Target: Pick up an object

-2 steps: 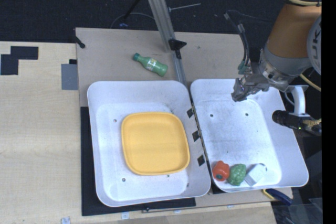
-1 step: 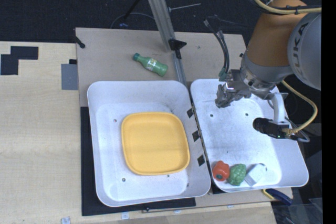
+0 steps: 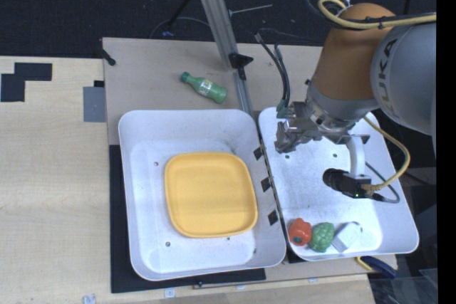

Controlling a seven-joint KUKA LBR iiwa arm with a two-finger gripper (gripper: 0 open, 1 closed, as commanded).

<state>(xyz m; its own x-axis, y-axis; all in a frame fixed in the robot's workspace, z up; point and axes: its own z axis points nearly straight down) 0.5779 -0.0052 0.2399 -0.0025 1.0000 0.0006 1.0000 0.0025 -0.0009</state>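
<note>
- Right bin (image 3: 399, 238), near edge: red-orange toy (image 3: 300, 231), green bumpy toy (image 3: 322, 236), small white-grey block (image 3: 345, 236), all touching or just beside each other; these are my pick candidates.
- Left bin (image 3: 135, 153), centre: yellow plate (image 3: 211, 194), flat, poor grasp.
- Gripper (image 3: 286, 141) hovers over the right bin's far-left part, well apart from the toys; fingers' opening I cannot tell.
- I'd aim at the cluster's outer piece, come straight down.
- Green bottle (image 3: 204, 87) lies on the bench (image 3: 142, 82) beyond the bins; label unreadable.
- Arm shows part of a "KUKA" mark.
</note>
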